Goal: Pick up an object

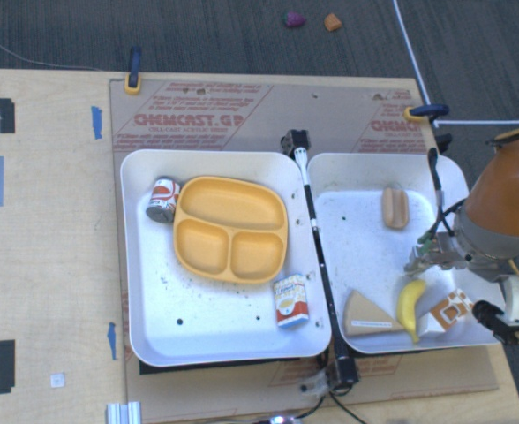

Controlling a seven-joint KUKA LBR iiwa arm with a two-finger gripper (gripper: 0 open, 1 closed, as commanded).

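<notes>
In the right bin (pixel 357 203), a yellow banana (pixel 409 306) lies near the front wall. A tan wedge (pixel 370 314) sits to its left and a small orange and white box (pixel 451 310) to its right. A tan hot dog bun (pixel 394 208) rests further back. My gripper (pixel 429 258) hangs low over the right side of this bin, just above the banana's upper end, and nothing is visibly held in it. The arm's orange band (pixel 509 193) rises behind it.
The left bin (pixel 145 307) holds a yellow divided plate (pixel 231 230), a small can (pixel 162 200) at its left and a small carton (pixel 291 300) in front of it. Cables (pixel 312 228) run along the gap between the bins.
</notes>
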